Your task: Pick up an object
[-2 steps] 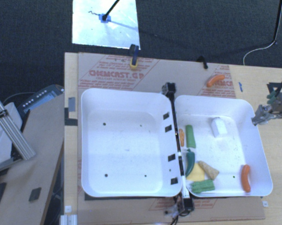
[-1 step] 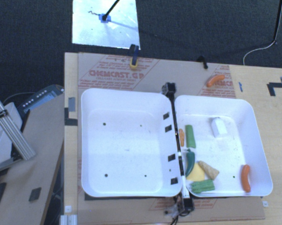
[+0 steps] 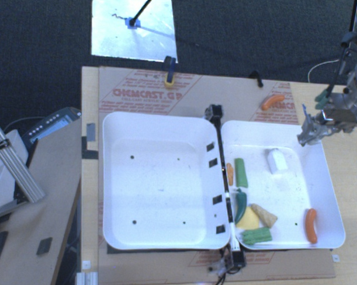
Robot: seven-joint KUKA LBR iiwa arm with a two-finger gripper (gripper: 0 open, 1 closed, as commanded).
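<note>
Two shallow white bins sit side by side on the worktop point(image 3: 314, 266), joined along a middle seam with black clips. The left bin point(image 3: 111, 224) lies toward the worktop's left edge, the right bin point(image 3: 333, 232) toward its right edge.

Nearest the front edge, in the right bin's front left corner, a green block point(image 3: 257, 235) lies against a yellow wedge point(image 3: 249, 218) and a tan piece point(image 3: 265, 215) just behind it. An orange sausage point(image 3: 310, 225) lies alone near the bin's front right corner, well apart from that cluster. A dark teal pepper shape point(image 3: 239, 203) lies along the middle seam, touching the yellow wedge. Farther back a green stick point(image 3: 240, 173) lies beside the seam, with a small orange piece point(image 3: 230, 172) between it and the bin wall. A white block point(image 3: 277, 160) rests near the middle of the bin's back half.

Above the bin's back right corner hangs the gripper point(image 3: 307, 137), reaching in from the right edge; whether its fingers are open or closed cannot be told, and nothing is seen between them. It is near the white block but apart from it.

Behind the bins, on the bare board, a second orange sausage point(image 3: 273, 102) lies toward the back right corner, and a yellow and blue piece point(image 3: 169, 79) stands near the back edge.
</note>
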